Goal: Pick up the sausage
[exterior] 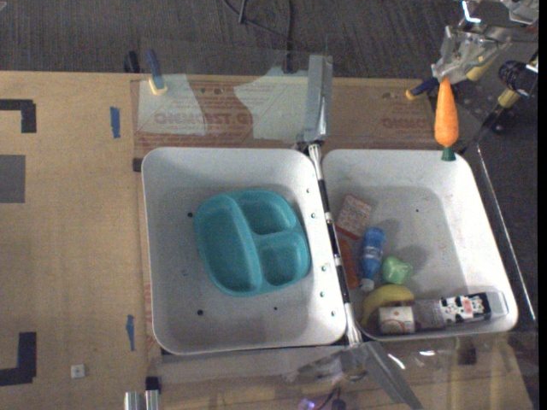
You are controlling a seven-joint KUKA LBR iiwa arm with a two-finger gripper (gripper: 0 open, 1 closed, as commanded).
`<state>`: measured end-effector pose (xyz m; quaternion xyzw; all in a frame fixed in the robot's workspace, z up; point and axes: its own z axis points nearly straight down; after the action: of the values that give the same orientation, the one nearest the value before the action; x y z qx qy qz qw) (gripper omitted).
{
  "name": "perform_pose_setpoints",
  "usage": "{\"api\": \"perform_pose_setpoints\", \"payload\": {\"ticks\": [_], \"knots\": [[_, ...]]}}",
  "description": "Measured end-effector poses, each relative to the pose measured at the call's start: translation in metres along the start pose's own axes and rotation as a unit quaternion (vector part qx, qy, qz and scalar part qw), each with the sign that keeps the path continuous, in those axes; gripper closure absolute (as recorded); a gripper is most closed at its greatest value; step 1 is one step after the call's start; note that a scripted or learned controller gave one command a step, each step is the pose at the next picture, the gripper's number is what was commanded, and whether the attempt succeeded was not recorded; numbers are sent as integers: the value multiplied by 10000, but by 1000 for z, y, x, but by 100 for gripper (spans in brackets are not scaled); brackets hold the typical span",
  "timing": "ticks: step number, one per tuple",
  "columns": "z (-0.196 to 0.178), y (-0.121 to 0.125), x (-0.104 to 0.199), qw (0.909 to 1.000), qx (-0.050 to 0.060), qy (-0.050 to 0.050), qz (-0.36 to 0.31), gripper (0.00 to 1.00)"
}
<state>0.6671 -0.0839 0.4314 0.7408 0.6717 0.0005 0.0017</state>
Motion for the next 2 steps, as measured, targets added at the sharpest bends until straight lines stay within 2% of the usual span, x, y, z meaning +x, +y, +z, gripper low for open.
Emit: {"api": "perform_pose_setpoints", "payload": {"ticks": [1, 2], "knots": [[-11, 1, 4, 10000, -17, -10, -36, 100], [-4, 1, -4, 9975, 17, 2, 702, 100]]}}
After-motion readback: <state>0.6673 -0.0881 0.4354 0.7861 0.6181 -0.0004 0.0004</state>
